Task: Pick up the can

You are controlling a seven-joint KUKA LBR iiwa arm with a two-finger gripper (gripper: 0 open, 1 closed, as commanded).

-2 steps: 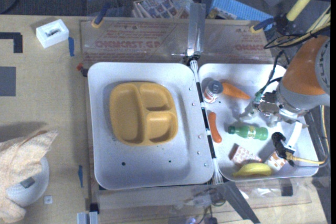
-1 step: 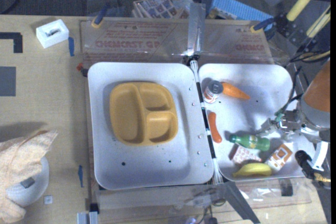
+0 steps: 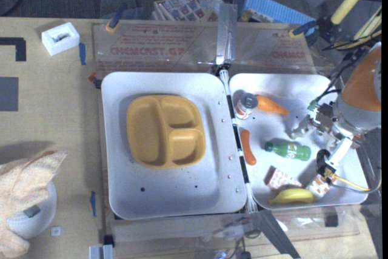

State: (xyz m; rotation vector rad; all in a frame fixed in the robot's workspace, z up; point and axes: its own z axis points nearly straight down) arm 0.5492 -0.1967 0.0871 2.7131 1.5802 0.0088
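The can (image 3: 245,104) stands upright in the back left corner of the right bin (image 3: 306,83), with a silver top and a red and white label. An orange carrot (image 3: 271,105) lies against its right side. My gripper (image 3: 298,128) hangs low over the middle of the right bin, just above the green bottle (image 3: 288,150). It is well to the right of the can and apart from it. The grey arm with its orange band (image 3: 364,91) reaches in from the right.
Also in the right bin are a red sausage-like piece (image 3: 247,147), a checkered packet (image 3: 280,178) and a banana (image 3: 292,195) at the front. The left bin (image 3: 115,148) holds a yellow divided tray (image 3: 165,129). A cable (image 3: 348,184) trails from the wrist.
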